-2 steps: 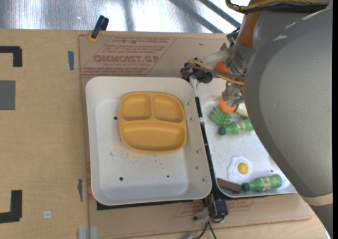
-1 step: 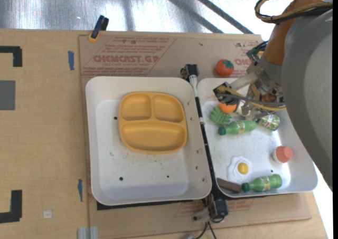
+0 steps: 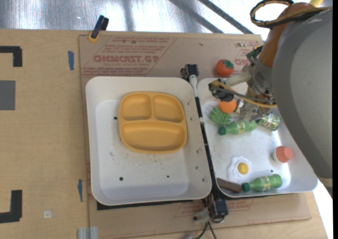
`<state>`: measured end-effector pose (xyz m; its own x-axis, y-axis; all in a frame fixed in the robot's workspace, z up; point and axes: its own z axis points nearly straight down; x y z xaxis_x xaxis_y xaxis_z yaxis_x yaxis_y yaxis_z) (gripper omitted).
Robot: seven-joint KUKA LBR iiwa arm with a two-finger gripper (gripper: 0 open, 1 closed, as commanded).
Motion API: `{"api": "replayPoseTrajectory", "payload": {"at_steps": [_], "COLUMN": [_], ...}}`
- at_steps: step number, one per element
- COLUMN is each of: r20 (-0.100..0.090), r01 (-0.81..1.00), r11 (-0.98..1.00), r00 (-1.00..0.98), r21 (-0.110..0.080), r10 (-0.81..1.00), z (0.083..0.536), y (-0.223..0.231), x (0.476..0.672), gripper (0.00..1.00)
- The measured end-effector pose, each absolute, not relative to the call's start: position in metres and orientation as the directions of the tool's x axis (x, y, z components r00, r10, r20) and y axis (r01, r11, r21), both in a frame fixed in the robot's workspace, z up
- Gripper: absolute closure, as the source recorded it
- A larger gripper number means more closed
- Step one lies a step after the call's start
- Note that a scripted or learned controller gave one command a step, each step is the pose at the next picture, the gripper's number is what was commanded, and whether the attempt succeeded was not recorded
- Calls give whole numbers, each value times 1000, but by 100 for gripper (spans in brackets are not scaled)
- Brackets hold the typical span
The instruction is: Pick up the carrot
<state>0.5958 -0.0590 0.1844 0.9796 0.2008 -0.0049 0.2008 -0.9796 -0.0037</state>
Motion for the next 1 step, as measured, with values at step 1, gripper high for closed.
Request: {"api": "replayPoseTrajectory", "payload": {"at_steps": [1], "r20": [-5], "r01": [308], "r11": [-952], "r00": [952], "r21": [-4], "r10": [308], "z": [104], "y": [-106], "x": [589], "gripper": [100]}}
